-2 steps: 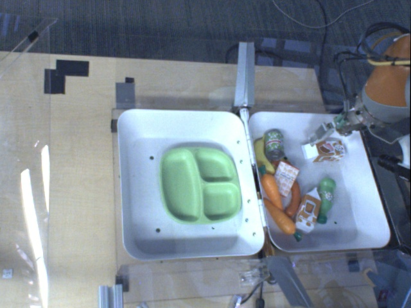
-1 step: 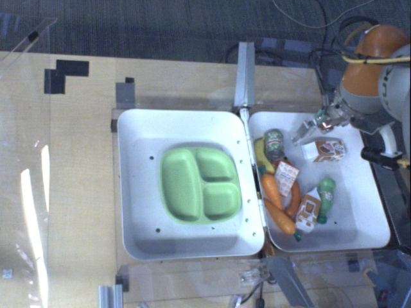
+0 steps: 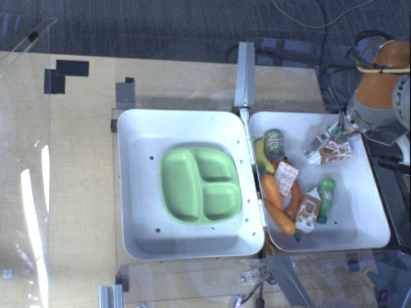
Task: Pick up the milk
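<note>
I see the hand low in the right bin, its fingers pinching the milk carton near the far wall.

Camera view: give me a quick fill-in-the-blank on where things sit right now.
1. The green tray lies in the ____ bin.
2. The gripper is over the ____ bin.
3. The two carrots lie along that bin's ____ wall.
4. The arm's band is ____.

Missing words: left; right; left; orange
</note>
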{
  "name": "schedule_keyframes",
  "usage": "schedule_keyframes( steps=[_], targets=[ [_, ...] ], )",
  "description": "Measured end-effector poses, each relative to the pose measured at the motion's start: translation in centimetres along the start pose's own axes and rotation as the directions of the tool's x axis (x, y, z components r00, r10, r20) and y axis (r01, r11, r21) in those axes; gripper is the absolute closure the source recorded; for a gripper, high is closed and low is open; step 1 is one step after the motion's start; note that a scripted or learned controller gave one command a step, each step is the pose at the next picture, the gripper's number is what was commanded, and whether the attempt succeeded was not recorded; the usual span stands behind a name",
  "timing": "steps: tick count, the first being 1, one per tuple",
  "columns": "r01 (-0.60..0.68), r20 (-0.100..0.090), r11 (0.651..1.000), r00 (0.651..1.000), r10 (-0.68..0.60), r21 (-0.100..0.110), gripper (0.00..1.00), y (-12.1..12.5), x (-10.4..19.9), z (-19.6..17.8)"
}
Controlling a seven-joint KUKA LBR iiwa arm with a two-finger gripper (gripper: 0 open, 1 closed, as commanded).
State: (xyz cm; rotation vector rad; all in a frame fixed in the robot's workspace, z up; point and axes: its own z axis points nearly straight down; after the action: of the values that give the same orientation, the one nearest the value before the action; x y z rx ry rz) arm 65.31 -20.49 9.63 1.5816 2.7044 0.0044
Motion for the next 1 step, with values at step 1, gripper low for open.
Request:
schedule_keyframes(
  steps=[1],
  targets=[
    [0.003, 0.007, 1.000, 1.000, -0.003, -0.008, 1.00, 0.36, -0.09, -1.45]
  ],
)
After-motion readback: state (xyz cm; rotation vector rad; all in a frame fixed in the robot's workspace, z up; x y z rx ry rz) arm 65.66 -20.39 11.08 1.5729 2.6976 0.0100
